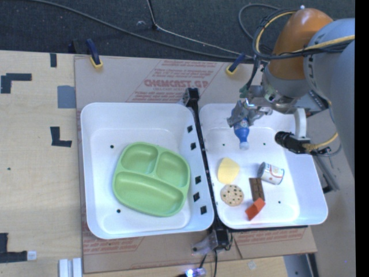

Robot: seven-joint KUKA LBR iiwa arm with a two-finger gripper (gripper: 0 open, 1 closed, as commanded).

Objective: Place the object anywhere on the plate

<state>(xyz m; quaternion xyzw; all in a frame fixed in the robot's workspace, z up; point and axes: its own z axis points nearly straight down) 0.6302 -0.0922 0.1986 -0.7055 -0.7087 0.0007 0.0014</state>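
One small blue object (243,135) hangs pinched in the closed claw (244,126), above the right bin (300,212) and well right of the green plate (151,179); we judge it light, smooth, possibly slippery, best gripped mid-body.

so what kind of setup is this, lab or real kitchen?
Most likely a robot lab bench, not a kitchen. Two white bins sit on a cardboard sheet clamped to a wooden bench, cables trail across the dark floor, and the food is toys: a cookie and a green plate.
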